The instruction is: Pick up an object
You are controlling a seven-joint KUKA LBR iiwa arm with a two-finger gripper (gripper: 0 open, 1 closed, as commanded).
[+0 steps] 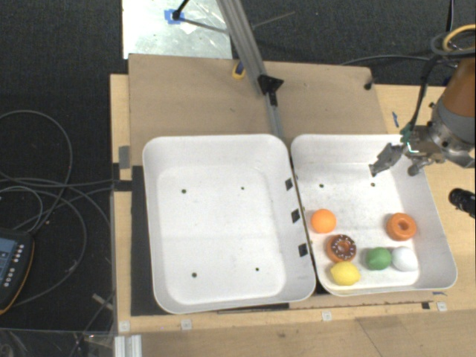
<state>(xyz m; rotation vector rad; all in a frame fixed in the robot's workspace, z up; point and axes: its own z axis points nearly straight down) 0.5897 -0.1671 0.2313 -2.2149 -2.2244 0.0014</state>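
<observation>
From my desk, the left bin (216, 222) holds nothing to grab — the orange ball (323, 221), donut (343, 248) and lemon (344, 274) crowd the right bin's (349, 177) near end. My claw (398, 162) hangs spread wide, holding nothing — dropping into that cluster risks nudging neighbours.

Two white bins on a brown desk, ringed by cables and studio gear.

The left bin (216, 222) and right bin (349, 162) sit side by side along the desk's (193, 95) front edge, joined by black clips (295, 216). A grey tripod leg (245, 36) slants in over the desk's far edge. Black cables (44, 199) loop on the dark floor beyond the left edge, beside a handheld pendant (11, 262).
</observation>
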